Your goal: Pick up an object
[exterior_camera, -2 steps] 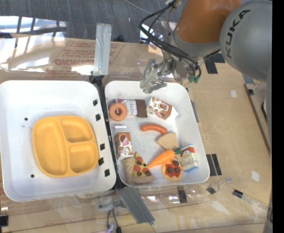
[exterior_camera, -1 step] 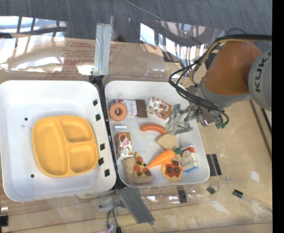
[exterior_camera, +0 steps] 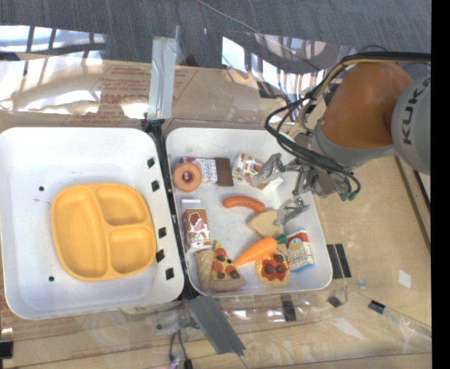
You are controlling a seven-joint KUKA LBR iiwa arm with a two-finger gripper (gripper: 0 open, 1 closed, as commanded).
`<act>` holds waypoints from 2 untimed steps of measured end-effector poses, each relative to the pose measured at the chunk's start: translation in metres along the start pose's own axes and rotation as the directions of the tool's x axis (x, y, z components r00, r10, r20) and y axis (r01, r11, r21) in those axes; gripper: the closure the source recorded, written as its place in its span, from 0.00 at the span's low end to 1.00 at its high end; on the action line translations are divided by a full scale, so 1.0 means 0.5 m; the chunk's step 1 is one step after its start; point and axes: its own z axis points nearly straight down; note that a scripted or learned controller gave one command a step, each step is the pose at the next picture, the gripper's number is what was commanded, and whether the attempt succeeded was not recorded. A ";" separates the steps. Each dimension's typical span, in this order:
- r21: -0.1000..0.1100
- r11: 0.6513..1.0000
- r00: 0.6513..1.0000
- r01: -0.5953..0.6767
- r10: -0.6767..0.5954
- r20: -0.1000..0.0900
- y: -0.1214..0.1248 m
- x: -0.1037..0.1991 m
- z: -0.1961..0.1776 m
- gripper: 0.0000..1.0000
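Nearest camera: pizza slice [exterior_camera: 218,268], near edge of right bin [exterior_camera: 326,264]. Gripper [exterior_camera: 292,206] low over right side, jaws slightly parted, empty. Just left: bread slice [exterior_camera: 264,223], probable target: light, stiff, flat; pinch across edges. Carrot [exterior_camera: 255,250] just nearer. Yellow tray [exterior_camera: 101,230] in left bin [exterior_camera: 25,156].

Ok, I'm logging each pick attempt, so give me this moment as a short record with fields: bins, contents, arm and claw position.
left bin: holds a yellow divided plate
right bin: toy food, including donut, sausage, carrot, pizza slice, small cartons
arm: reaches in from the view's right, over the right bin's far right corner
claw: low over the right bin, beside a tan wedge
held object: none visible between the fingers
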 end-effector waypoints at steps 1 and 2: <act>0.000 0.999 0.999 0.041 -0.041 0.002 0.012 0.043 0.159 0.00; 0.004 0.999 0.999 0.049 -0.049 0.008 0.014 0.035 0.133 1.00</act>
